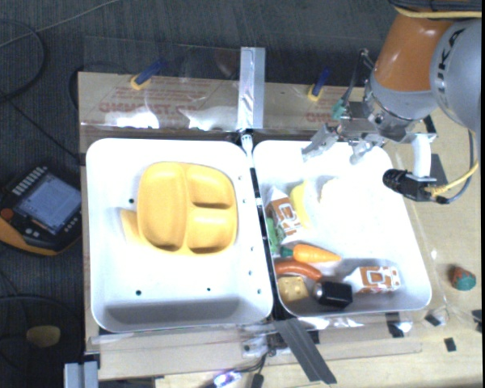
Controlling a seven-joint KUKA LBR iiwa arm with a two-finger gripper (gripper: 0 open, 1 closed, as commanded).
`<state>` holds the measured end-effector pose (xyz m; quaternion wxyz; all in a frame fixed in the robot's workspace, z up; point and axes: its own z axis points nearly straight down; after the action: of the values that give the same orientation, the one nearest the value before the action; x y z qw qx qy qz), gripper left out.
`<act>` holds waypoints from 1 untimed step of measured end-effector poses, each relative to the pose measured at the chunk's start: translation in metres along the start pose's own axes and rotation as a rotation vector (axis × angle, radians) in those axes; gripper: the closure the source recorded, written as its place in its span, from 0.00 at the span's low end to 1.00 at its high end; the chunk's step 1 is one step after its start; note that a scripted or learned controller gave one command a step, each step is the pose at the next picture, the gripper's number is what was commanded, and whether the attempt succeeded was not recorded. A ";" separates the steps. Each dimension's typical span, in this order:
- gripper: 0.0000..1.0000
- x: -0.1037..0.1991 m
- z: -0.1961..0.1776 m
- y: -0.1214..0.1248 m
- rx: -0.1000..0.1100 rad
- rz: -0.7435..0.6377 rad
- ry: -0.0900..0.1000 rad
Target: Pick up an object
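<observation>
My gripper (338,148) hangs over the far end of the right bin (388,225), open, with nothing between its fingers (315,146). Below it, along the bin's left and near sides, lie an orange-and-white carton (284,217), a yellow piece (297,200), a carrot (315,254), a red item (297,269), a tan lump (291,287), a black block (334,293) and a second small carton (377,278). The gripper touches none of them.
A yellow divided plate (186,207) lies in the left bin (105,241). A metal bar (251,87) stands behind the divider between the bins. A handheld pendant (36,208) lies on the floor at left. A small round object (462,279) sits on the bench at right.
</observation>
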<state>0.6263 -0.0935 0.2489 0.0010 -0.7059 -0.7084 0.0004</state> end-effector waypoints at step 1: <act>0.00 -0.009 0.134 -0.005 -0.004 -0.097 -0.001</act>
<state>0.6212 -0.1026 0.1150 -0.0009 -0.6705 -0.7419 -0.0007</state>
